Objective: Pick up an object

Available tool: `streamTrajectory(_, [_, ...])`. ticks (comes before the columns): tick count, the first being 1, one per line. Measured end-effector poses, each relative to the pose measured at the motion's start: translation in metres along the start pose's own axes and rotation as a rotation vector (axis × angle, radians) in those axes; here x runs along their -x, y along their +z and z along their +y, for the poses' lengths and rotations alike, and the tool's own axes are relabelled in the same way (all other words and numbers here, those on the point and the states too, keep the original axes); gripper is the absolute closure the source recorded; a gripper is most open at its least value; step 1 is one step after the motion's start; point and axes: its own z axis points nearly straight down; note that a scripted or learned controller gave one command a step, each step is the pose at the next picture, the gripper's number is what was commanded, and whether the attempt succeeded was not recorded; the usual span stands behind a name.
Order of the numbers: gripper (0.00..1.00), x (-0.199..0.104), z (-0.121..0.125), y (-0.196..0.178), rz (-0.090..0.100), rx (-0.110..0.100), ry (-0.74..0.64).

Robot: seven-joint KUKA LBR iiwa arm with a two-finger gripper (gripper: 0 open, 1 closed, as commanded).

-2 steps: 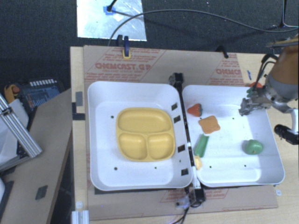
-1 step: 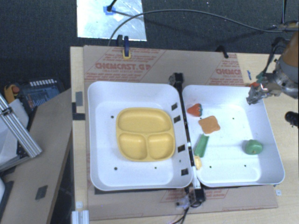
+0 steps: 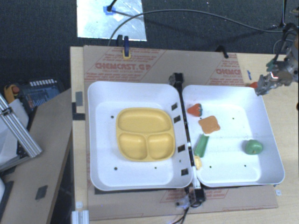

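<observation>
- Nearest the camera, the right bin [image 3: 268, 174] is seen with a green ball [image 3: 253, 147], green stick [image 3: 201, 145], orange square [image 3: 209, 124] and strawberry [image 3: 195, 109] lying apart.
- The gripper [image 3: 262, 87] is hung over the bin's far right rim; jaw state cannot be told.
- Nothing is held.
- The ball could be rolled away by an off-centre descent.
- The rim could be struck.

arm [image 3: 290, 55]: grey metal | hand [image 3: 262, 85]: small, silvery-grey | cabling at wrist

The brown backing sheet [image 3: 140, 62] reads "CHEMCAST GP" in red.
</observation>
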Motion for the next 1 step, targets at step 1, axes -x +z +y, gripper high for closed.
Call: streamTrajectory(1, [1.0, -0.0434, 0.0006, 0.0007, 0.003, -0.006, -0.002])
